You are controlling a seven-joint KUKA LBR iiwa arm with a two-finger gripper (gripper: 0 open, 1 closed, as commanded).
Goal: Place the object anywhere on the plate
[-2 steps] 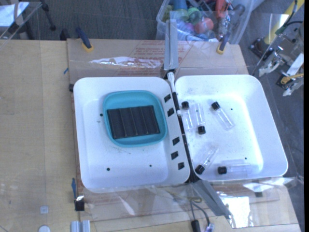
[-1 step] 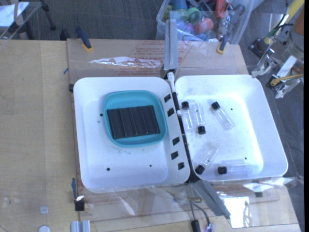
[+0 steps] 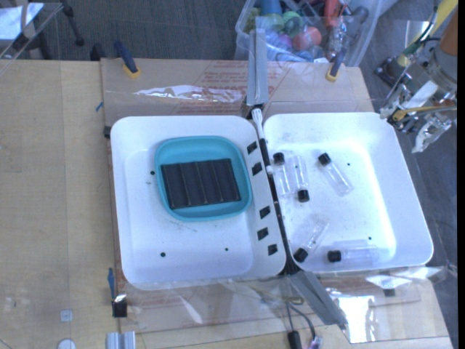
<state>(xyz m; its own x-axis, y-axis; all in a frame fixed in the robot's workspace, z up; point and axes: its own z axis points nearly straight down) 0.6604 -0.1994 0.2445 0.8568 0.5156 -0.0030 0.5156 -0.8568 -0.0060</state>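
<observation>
Broad wooden desk [image 3: 51,195], pale, carrying two shallow white bins side by side. Left bin [image 3: 138,260] and right bin [image 3: 407,217] touching along a raised central divider marked with small black squares. Cardboard sheet [image 3: 174,75] under the far edge of both bins, with clear tape across it. Beyond the desk, near the top of the camera view, a clear plastic tub [image 3: 305,17] packed with assorted colourful items.

In the left bin, a teal plate [image 3: 166,155], squarish with rounded corners, lying flat near the middle, holding a dark ribbed rectangular insert [image 3: 200,183].

At the right edge, outside the right bin's far corner, the arm's wrist and claw [image 3: 429,126], well apart from everything in the bins. Grasp state: cannot tell, too small and cluttered with cables.

In the right bin, five clear vials with black caps, all lying flat. Two close together near the divider: one vial [image 3: 280,173] nearest it, another vial [image 3: 298,180] just beside. A third vial [image 3: 334,173] tilted, farther right. A fourth vial [image 3: 311,238] angled toward the near divider corner. A fifth vial [image 3: 356,254] along the near wall. None on the plate.
</observation>
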